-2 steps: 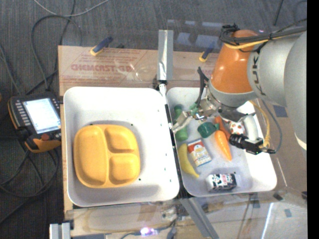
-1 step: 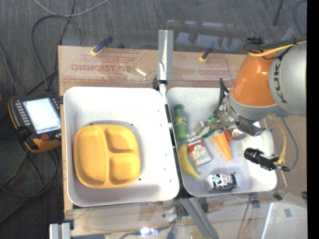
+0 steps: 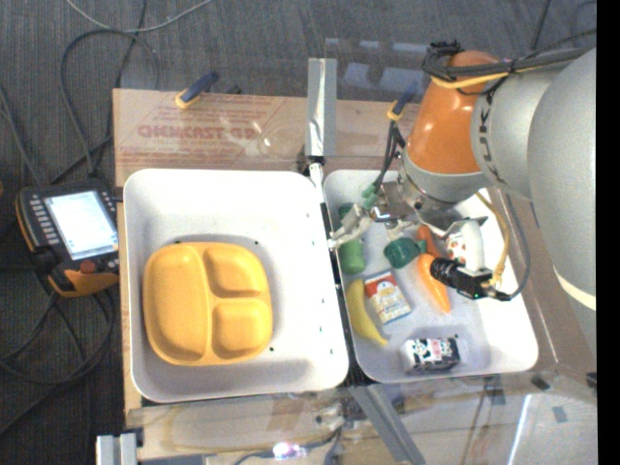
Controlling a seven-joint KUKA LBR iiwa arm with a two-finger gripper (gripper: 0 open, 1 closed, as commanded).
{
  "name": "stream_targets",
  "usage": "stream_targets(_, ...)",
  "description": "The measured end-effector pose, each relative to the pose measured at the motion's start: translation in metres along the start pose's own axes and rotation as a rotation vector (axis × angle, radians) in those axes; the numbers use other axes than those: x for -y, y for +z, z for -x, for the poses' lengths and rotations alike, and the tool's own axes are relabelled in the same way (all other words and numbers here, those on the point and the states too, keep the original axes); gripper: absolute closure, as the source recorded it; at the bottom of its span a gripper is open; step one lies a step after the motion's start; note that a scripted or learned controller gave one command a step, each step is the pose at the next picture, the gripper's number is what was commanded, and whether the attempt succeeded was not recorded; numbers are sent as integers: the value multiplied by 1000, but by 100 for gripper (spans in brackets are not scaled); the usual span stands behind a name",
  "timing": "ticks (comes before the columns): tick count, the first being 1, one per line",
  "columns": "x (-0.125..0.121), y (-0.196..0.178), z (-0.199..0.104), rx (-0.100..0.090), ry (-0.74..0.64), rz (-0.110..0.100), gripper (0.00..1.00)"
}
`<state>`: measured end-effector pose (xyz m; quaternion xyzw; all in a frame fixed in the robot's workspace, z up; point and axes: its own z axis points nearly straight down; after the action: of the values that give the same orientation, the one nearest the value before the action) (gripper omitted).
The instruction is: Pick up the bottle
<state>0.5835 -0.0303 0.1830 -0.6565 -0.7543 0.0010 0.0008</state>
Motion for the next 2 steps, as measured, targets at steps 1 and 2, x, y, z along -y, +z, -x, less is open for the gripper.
stream_targets(1, 34, 20, 66, 2, 49, -2, 0)
stream_targets(2, -5, 79, 73, 8, 149, 5, 0)
